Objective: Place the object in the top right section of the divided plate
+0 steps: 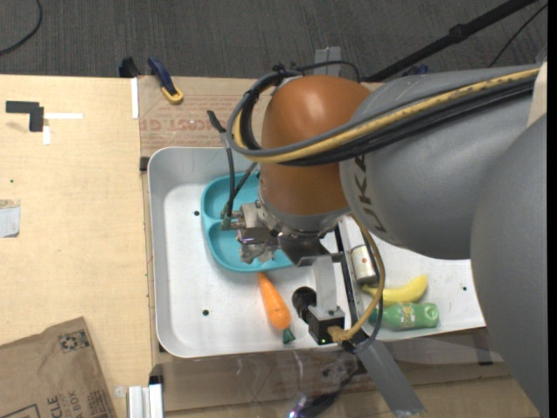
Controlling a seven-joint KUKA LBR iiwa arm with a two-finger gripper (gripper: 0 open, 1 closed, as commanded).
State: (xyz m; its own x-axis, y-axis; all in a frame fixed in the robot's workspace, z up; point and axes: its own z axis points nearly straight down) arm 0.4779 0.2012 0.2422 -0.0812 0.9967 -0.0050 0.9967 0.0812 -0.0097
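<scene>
We judge the placing step to be in hand: the gripper hangs over the teal plate in the bin. We cannot tell whether it carries anything. A carrot lies just below the plate. Next we must confirm the section. The arm reaches in from the right, wrist pointing down

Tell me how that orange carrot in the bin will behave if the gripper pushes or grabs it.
The carrot looks like smooth moulded plastic, so probably light, stiff and a bit slippery. Its round, tapered body would likely roll in a curve across the white bin if nudged sideways. Pinching near the thin tip may squeeze it out.
</scene>
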